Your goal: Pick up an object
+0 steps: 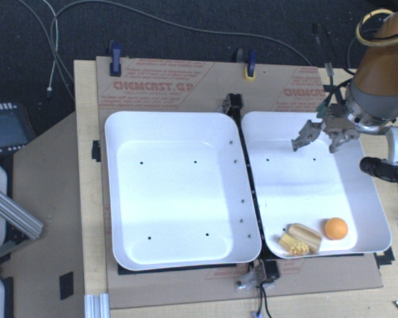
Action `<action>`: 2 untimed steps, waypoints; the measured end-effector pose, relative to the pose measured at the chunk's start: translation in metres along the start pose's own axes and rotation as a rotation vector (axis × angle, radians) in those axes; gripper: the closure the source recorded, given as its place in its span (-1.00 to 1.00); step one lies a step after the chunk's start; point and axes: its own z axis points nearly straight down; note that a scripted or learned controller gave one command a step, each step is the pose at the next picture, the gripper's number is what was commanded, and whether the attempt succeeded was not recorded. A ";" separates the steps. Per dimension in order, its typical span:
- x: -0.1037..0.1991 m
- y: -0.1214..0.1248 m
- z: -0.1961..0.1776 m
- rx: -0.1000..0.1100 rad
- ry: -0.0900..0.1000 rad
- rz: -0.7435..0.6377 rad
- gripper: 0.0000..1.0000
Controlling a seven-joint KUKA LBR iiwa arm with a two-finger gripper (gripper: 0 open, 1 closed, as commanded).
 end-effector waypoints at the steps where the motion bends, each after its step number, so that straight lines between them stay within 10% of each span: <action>1: 0.000 0.002 -0.004 -0.007 -0.001 -0.001 -1.00; 2: -0.001 0.004 0.038 -0.003 0.000 -0.001 -1.00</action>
